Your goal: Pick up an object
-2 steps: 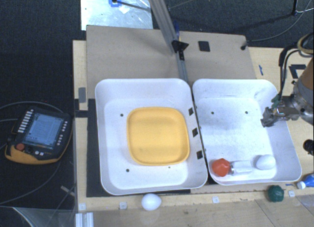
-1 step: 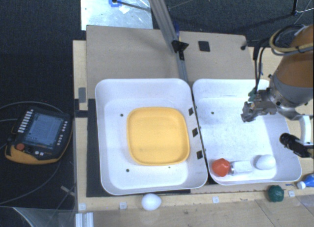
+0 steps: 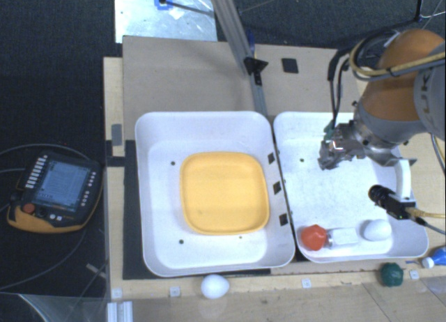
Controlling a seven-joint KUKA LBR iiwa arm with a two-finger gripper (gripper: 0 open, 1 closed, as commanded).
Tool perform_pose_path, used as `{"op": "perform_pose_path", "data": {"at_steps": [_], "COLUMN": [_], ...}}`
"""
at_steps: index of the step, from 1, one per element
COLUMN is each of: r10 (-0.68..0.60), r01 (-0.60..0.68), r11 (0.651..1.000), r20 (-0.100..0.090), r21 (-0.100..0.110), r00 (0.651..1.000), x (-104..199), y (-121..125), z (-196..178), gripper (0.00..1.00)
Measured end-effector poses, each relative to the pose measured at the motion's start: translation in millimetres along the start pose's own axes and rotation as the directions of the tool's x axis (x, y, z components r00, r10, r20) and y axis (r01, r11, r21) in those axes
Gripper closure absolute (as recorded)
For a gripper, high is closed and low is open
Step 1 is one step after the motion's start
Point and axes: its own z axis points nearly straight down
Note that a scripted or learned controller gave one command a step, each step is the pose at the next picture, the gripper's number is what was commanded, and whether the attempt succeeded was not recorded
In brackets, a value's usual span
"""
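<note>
The fingers (image 3: 329,162), their spread impossible to tell, are hovering well above the red ball (image 3: 313,237), needing a centred descent.

The arm (image 3: 408,94) is grey with an orange band, black cables looping beside it, and a metallic wrist.

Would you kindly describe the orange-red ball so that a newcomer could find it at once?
Find the right-hand white bin, the one beside the bin that holds the yellow plate. Along its near edge, at the corner nearest the plate, lies the orange-red ball. It alone is brightly coloured; the clear tube and egg beside it are pale.
</note>
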Motion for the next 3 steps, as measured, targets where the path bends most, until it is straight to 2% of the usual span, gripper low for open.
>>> {"op": "perform_pose_path", "data": {"at_steps": [2, 3], "r10": [0.0, 0.001], "r01": [0.0, -0.001], "r11": [1.0, 1.0], "r20": [0.0, 0.0], "r21": [-0.001, 0.001], "r00": [1.0, 1.0], "x": [98, 150], "y": [29, 53], "z": [-17, -5], "gripper": [1.0, 1.0]}}
